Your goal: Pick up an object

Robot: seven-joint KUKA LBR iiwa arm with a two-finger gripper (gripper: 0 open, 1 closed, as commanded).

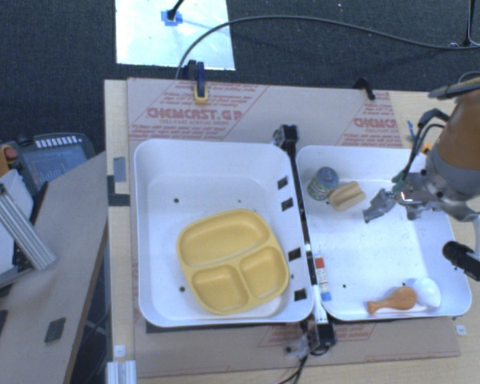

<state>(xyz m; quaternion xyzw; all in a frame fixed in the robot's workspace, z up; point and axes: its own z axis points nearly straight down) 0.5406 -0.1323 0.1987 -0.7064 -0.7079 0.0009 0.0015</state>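
Approach step, nothing picked yet. The gripper [378, 208] hangs over the right bin [384, 272], just right of the bread roll [346, 195]. Nothing sits between its fingers. Whether the jaws are spread or pressed together I cannot tell, the tip is small and blurry from here.

Likely target is the bread roll, near the bin's far wall, touching or almost touching the small tin [323, 182] on its left. The next move calls for sliding left over the roll and coming straight down, with care not to knock the tin.

Room: open white floor lies right of the roll and toward the near wall. The chicken leg [393, 300] and white egg [426, 292] lie well apart from the roll, against the near wall. The yellow tray [233, 260] sits in the left bin [160, 214], beyond the divider left of the roll.
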